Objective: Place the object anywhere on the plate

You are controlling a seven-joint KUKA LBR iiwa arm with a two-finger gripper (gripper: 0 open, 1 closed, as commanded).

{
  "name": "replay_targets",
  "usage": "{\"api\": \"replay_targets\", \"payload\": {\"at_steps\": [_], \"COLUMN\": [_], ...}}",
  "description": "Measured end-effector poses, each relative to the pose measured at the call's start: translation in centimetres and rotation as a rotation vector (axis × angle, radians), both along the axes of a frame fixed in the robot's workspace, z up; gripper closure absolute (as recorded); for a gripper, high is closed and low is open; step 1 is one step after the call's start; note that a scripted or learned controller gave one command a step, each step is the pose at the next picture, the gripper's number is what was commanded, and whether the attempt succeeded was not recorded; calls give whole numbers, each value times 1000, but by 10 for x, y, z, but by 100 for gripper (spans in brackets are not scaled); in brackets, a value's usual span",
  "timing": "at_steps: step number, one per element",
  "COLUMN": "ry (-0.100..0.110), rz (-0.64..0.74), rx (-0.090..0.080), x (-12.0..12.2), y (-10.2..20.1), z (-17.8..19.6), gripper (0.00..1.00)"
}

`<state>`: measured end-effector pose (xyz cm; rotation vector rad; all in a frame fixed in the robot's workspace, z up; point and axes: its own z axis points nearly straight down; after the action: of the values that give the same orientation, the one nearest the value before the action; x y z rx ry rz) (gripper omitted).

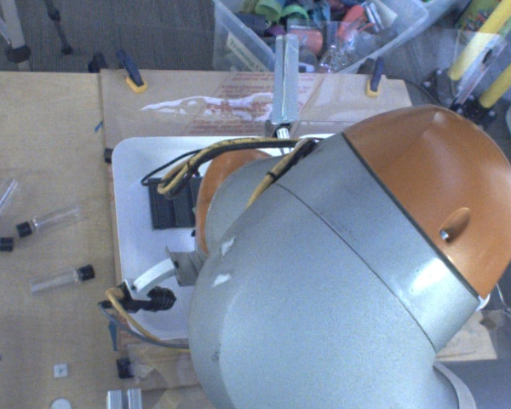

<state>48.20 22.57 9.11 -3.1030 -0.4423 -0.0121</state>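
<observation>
My grey arm [324, 296] reaches in from the right and covers most of the white bin [132, 169]. Only the bin's left rim and a strip of its floor show. The arm's orange wrist band [206, 186] lies over the bin's middle. Just left of it is the gripper's black body [172, 204], low over the bin floor, with black and yellow cables looping above it. The arm hides whatever lies under it in the bin.
A white bracket [153, 275] and a black fitting [153, 298] with yellow cable sit at the bin's front left corner. Small clear tubes with black caps [51, 221] lie on the wooden bench to the left. A clear tub of coloured toys [319, 11] stands behind.
</observation>
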Motion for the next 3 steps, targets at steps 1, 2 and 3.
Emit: {"api": "replay_targets", "payload": {"at_steps": [1, 2, 3], "ry": [-2, 6, 9], "rz": [240, 53, 324], "rx": [-8, -9, -10], "x": [84, 77, 111], "y": [0, -2, 0], "z": [-2, 49, 128], "gripper": [100, 100, 100]}}
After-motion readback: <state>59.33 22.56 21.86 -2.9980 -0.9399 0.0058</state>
